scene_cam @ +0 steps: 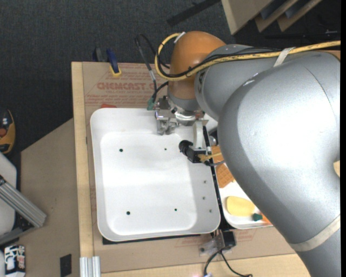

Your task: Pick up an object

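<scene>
floor [54,32]: dark carpet | bench [89,162]: brown board w/ red print | shelving [270,16] top rt

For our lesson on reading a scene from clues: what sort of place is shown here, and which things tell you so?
Most likely a robotics lab or test bench. A large grey robot arm reaches over shallow white bins set on a brown board, with loose cables and aluminium framing nearby.

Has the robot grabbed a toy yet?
Not that I can see. Done: the arm has reached in, with its gripper at the left bin's far edge. In hand: nothing visible. Left: grab something, perhaps the yellow object in the right bin, and lift.
</scene>
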